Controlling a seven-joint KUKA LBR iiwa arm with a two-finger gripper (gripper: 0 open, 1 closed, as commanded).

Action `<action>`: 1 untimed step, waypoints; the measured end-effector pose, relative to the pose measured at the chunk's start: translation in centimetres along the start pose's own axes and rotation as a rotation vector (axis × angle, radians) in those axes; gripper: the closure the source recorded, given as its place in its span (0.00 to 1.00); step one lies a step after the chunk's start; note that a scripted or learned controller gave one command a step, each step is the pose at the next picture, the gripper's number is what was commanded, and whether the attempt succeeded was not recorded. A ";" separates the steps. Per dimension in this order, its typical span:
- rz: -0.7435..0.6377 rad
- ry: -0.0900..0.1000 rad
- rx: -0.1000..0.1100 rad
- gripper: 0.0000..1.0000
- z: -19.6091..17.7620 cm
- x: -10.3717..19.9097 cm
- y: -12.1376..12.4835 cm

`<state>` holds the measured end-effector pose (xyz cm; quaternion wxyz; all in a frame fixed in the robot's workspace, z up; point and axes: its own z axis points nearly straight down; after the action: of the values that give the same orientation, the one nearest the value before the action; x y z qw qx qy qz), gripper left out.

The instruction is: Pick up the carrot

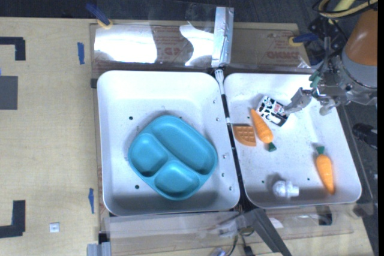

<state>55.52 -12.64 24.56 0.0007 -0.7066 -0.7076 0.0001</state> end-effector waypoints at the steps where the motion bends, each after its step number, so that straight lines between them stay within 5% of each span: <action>1: 0.047 -0.004 -0.011 0.00 14.7 2.2 3.0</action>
<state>58.46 -10.39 9.84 -0.0046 -0.7231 -0.6907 -0.0024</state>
